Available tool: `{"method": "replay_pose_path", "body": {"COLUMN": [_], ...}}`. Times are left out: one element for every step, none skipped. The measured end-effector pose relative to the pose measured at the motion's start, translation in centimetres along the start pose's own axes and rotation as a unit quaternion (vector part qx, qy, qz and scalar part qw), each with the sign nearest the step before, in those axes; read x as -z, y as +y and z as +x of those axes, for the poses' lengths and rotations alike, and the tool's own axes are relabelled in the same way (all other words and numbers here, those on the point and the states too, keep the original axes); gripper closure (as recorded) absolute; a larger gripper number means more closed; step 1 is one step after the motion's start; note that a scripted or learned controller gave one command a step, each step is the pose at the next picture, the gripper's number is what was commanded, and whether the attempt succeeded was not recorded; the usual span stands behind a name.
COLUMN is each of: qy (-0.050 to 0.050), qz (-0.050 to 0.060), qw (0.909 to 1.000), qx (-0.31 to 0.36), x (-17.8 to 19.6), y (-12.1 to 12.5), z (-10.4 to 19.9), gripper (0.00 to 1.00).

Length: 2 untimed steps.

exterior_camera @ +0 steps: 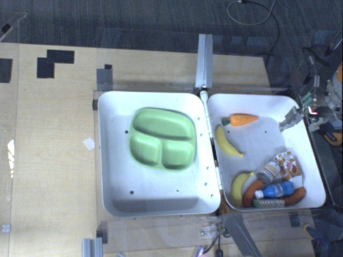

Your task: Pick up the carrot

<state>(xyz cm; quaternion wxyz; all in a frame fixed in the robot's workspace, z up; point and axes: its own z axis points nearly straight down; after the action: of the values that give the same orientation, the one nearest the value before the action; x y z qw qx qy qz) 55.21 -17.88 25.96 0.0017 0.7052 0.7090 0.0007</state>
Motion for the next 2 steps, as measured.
{"method": "replay_pose_path", "body": {"qy": [0.001,0.0], "qz": [0.0,-0.008], "qw": [1.0,0.9992], "qx": [0.004,-0.038], "x": [-7.5,-15.4], "y": [8.3,10.4], "z": [5.1,6.9], "gripper": [0.0,0.0]}}
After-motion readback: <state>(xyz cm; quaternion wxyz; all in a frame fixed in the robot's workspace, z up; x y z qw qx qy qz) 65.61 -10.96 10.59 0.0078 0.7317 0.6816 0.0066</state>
